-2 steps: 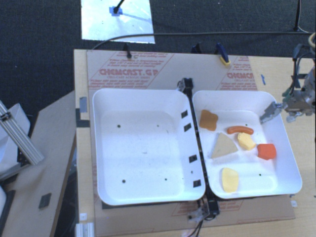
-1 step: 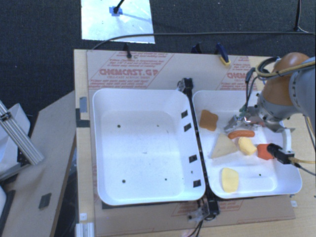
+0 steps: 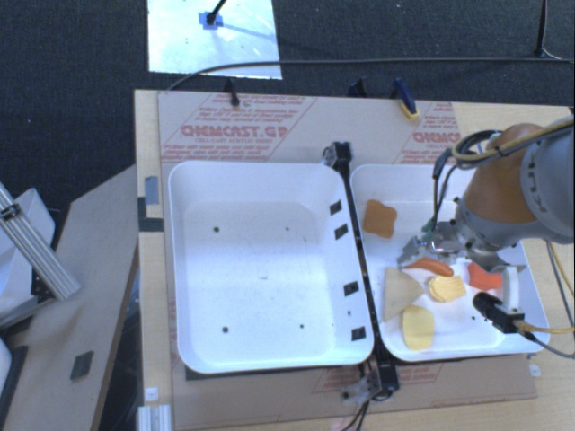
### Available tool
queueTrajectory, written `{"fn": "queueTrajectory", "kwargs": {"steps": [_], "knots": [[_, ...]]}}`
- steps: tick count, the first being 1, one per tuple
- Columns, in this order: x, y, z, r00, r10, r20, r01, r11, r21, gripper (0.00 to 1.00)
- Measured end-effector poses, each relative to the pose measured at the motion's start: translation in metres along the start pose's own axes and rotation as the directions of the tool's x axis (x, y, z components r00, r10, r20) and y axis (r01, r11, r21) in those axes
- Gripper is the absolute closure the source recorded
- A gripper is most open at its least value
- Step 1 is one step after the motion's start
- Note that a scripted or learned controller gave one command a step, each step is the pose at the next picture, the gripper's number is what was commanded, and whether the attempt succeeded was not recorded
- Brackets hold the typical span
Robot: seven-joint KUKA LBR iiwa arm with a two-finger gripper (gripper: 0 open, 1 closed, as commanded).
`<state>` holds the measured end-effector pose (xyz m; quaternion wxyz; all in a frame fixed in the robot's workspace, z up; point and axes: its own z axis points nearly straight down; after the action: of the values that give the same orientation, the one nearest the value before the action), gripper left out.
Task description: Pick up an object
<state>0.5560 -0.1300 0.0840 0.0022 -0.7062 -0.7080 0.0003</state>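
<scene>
Food pieces (image 3: 422, 294) in right bin (image 3: 386, 185); pincer (image 3: 431, 248) above.

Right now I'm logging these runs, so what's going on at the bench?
The arm's gripper is low in the right bin, among several toy food pieces: an orange slab, a tan wedge, yellow pieces and a red-orange piece. Nothing is visibly lifted. The left bin sits beside it.

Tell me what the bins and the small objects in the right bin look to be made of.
Left bin and right bin: probably moulded plastic, judging by the smooth white walls, rounded corners and soft sheen.
Orange piece, tan wedge and yellow pieces: matte, with flat even colour, so perhaps foam or soft plastic toy food; the view is too coarse to be sure.
</scene>
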Motion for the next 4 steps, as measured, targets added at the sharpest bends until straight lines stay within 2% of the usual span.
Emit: {"fn": "queueTrajectory", "kwargs": {"steps": [1,2,3,4], "knots": [[-0.003,0.003,-0.012,1.0,0.001,0.004,-0.001,1.0,-0.008,1.0],[-0.007,-0.059,0.0,1.0,0.004,0.003,-0.004,1.0,-0.004,1.0],[-0.039,-0.069,-0.001,1.0,0.004,0.003,-0.004,1.0,-0.006,1.0],[-0.039,-0.069,-0.002,1.0,0.003,0.006,-0.003,1.0,-0.008,0.0]]}}
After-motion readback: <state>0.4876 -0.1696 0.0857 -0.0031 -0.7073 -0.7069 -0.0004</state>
